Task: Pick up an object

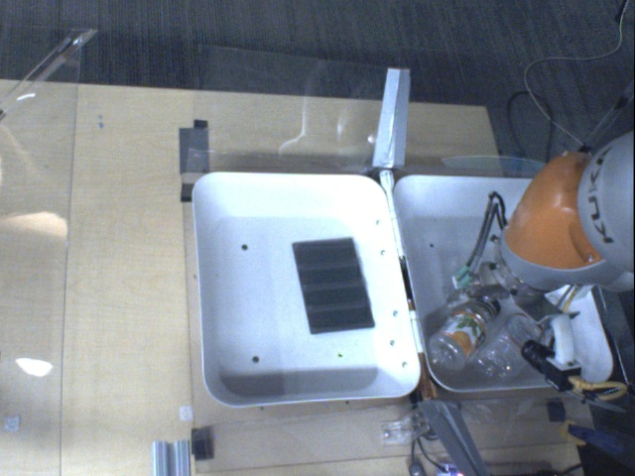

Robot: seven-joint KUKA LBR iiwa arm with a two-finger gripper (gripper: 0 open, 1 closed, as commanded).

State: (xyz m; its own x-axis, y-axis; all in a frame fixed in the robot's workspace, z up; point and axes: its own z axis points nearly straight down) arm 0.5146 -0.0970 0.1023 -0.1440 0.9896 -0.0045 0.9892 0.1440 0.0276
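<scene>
A black ribbed rectangular pad (pixel 332 285) lies flat in the middle of the left bin (pixel 223 216). In the right bin (pixel 437 221), a clear plastic bottle (pixel 458 337) with an amber patch lies on its side near the front left corner. More clear crumpled plastic (pixel 503 352) sits just to its right. My gripper (pixel 474 291) reaches down into the right bin under the orange band of the arm. It is directly over the upper end of the bottle, very close to it or touching it.
The grey and orange arm (pixel 561 216) covers the right half of the right bin. A metal post (pixel 392 117) stands behind the divider between the bins. Transparent panels stand on the wooden bench at left and behind the left bin.
</scene>
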